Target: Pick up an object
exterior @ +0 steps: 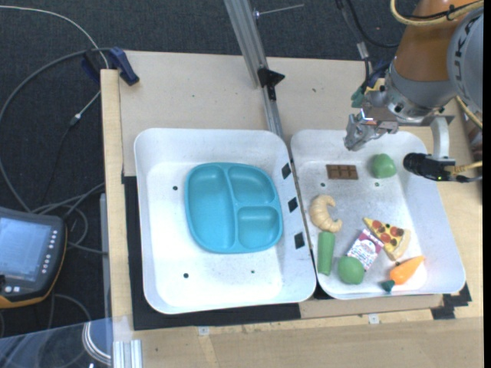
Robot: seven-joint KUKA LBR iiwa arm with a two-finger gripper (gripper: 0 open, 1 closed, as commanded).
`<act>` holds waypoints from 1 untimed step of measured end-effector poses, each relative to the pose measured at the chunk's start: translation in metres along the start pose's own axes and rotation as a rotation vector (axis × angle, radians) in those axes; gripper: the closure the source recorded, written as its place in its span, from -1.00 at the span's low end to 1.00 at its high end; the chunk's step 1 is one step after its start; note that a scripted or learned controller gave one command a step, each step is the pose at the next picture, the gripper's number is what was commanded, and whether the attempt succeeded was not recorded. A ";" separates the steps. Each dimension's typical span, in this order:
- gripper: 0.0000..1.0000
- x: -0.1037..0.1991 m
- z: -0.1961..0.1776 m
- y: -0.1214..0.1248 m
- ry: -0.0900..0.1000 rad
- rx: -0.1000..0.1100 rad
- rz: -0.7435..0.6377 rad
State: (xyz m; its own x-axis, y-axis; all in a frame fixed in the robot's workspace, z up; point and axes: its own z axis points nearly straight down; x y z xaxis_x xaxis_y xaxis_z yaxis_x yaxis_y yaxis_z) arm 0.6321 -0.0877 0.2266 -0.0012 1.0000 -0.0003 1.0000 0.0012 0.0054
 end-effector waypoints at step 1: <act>1.00 0.000 -0.053 0.002 0.000 -0.003 0.000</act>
State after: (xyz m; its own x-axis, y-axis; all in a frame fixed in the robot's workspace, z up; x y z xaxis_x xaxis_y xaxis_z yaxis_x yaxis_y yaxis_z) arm 0.6336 -0.0875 0.2792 -0.0013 1.0000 -0.0007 1.0000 0.0013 0.0081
